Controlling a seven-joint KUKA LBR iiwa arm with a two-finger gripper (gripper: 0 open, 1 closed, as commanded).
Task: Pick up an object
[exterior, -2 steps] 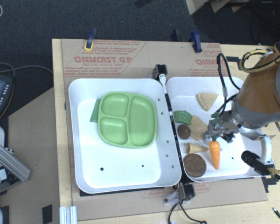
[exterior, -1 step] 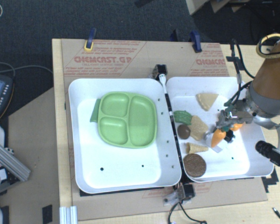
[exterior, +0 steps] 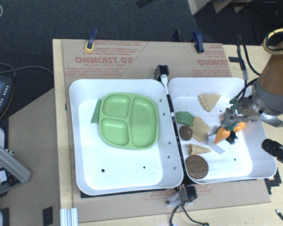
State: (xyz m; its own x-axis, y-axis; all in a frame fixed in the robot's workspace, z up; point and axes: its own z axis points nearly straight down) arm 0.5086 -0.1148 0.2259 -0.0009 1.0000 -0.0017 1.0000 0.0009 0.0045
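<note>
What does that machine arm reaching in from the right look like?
The arm is a thick rounded column, grey near the wrist with a broad orange band above it. Dark cables run along its upper side. At its tip sits a small pincer of grey metal and black parts, compact and boxy next to the bulky arm.

The bench (exterior: pixel 132 51) and both white bins (exterior: pixel 80 126) are viewed from above at a slant, from moderate distance.
</note>
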